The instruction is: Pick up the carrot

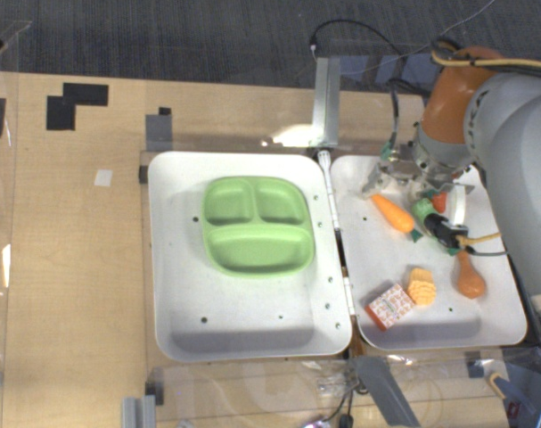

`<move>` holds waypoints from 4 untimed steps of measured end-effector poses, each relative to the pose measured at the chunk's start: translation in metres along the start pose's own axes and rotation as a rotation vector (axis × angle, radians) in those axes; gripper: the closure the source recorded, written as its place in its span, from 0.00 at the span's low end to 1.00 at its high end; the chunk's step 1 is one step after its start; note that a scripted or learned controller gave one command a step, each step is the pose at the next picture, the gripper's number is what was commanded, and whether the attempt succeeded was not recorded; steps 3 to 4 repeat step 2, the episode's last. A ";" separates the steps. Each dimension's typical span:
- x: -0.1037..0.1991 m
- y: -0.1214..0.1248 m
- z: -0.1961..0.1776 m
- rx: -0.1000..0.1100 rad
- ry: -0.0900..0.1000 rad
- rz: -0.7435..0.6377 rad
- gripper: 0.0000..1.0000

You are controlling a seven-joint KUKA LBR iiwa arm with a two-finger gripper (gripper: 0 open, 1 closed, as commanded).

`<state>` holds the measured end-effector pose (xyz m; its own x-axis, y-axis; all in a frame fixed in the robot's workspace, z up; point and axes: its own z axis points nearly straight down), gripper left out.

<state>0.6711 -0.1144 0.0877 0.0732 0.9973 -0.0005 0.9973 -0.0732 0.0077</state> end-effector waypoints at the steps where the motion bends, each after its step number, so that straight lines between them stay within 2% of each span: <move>1: 0.002 0.003 -0.014 -0.008 0.000 -0.007 1.00; 2: 0.068 -0.005 -0.099 0.002 0.001 0.257 1.00; 4: 0.068 -0.005 -0.099 0.002 0.001 0.257 1.00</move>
